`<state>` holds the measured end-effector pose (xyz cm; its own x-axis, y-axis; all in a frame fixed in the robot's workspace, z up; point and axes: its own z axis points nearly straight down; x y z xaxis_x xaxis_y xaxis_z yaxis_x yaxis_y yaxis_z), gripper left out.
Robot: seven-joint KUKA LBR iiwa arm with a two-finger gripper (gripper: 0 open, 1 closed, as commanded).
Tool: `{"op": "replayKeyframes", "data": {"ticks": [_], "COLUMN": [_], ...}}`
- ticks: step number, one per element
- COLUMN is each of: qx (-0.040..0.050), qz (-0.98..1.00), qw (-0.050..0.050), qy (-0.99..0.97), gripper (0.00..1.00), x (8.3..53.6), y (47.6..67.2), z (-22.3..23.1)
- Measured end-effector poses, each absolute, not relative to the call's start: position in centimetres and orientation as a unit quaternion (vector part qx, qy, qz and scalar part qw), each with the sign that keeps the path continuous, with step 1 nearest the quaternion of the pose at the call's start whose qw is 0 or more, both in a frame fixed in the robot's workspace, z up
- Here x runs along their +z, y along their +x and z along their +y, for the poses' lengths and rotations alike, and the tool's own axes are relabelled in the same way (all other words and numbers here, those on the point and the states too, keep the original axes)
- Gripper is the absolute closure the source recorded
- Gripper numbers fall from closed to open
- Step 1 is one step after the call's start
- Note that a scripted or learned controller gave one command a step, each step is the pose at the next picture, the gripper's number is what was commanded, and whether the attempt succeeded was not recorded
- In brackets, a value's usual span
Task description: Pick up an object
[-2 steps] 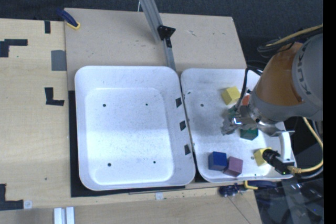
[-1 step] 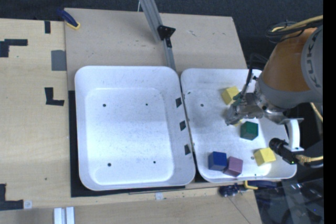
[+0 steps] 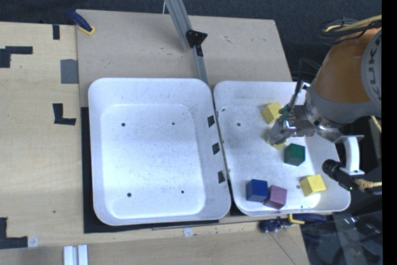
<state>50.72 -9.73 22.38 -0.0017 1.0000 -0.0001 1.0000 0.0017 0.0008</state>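
Arm: the grey arm [image 3: 347, 84] with its orange band is reaching in from 3 o'clock and is hanging over the right bin.
Gripper: the gripper [image 3: 280, 133] is sitting low over the middle of the right bin, pointing toward 9 o'clock.
Fingers: whether the fingers are open or closed is something I cannot tell; the metal parts are blurring together there.
Right bin: the right bin [image 3: 248, 96] is lying at 3 o'clock of the left bin, the two rims touching along the middle of the bench.
Left bin: the left bin [image 3: 149, 152] is showing only its white floor with a few dark dots.
Upper yellow block: the upper yellow block [image 3: 270, 112] is lying just at 11 o'clock of the gripper, close beside it.
Small yellow piece: a small yellow piece [image 3: 275, 143] is peeking out right under the gripper's tip; whether it is being touched is unclear.
Green block: the green block [image 3: 294, 154] is lying just at 5 o'clock of the gripper.
Lower yellow block: the lower yellow block [image 3: 313, 184] is resting near the bin's 5 o'clock corner.
Blue block: the blue block [image 3: 257, 190] is sitting at the bin's 6 o'clock edge, touching the purple block [image 3: 276, 196] at its 3 o'clock side.
Bench: the bench [image 3: 136, 46] is carrying both bins, with a grey pole [image 3: 177, 3] slanting across it at 12 o'clock.
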Motion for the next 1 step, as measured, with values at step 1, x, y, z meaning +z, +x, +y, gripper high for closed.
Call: {"op": "replayKeyframes", "data": {"ticks": [1], "qx": [0.0003], "qz": [0.710], "qw": [-0.001], "qy": [0.704], "gripper": [1.00], "x": [22.99], "y": [50.36], "z": [-4.22]}}
